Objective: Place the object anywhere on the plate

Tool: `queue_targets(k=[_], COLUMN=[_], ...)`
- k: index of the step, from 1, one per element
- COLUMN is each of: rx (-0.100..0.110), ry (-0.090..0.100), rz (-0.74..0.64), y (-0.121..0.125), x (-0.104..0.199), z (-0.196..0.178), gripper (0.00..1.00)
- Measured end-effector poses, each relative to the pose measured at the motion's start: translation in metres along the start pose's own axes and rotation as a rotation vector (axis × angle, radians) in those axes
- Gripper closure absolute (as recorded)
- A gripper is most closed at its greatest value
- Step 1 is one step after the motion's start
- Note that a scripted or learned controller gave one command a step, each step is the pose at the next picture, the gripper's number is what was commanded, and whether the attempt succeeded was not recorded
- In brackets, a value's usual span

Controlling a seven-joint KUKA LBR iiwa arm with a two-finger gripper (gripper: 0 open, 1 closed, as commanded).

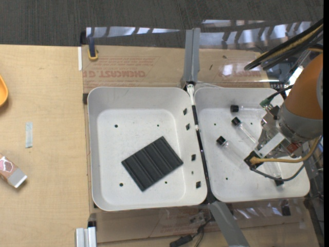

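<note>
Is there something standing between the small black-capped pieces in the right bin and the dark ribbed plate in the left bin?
Only the bins' raised rims, where the two bins meet. The nearest black-capped piece has bare floor toward that divide, and the dark ribbed plate has nothing on it.

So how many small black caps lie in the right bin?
3: one cap at the back, a second cap just in front of it, a third cap further left. The arm may hide others.
</note>
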State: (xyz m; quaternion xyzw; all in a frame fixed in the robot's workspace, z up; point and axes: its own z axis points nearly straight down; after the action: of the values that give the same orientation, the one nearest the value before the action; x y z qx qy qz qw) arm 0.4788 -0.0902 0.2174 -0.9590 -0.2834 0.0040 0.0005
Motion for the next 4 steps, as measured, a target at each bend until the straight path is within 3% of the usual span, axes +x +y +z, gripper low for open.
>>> queue_targets(k=[1, 2, 3, 4], rx=[-0.002, -0.003, -0.003, -0.003], ry=[0.001, 0.004, 0.004, 0.005], rz=[0.283, 0.378, 0.279, 0.379], y=[-0.029, -0.094, -0.105, -0.120], x=[0.102, 0.127, 0.150, 0.195], z=[0.004, -0.015, -0.027, -0.022], gripper=[1.00, 1.00, 1.00, 1.00])
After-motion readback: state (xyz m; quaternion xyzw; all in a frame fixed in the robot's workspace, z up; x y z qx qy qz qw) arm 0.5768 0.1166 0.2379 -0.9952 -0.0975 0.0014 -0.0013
